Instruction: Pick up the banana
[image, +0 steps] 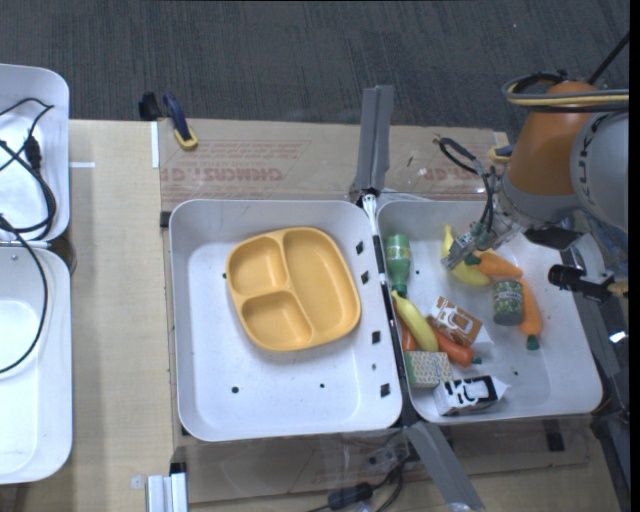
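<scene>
the banana is a smooth yellow toy, long and gently curved, lying at a slant against the left wall of the right bin, just below a green bottle and touching a red-orange piece at its lower end. beside it sit a small orange-and-white carton, a pale speckled sponge block and a black-and-white box near the bin's front edge. farther right are a dark green can and a glossy orange carrot with a green tip.

the gripper hangs over the upper middle of the right bin, well apart from the banana, its tip among a small yellow piece and an orange one; whether its fingers are apart or together cannot be told from here. the arm above it is grey with an orange band.

the left bin is a shallow white tray with rounded corners, holding a matte yellow plate with three compartments, set at a slight tilt. both bins rest on a cardboard sheet.
</scene>
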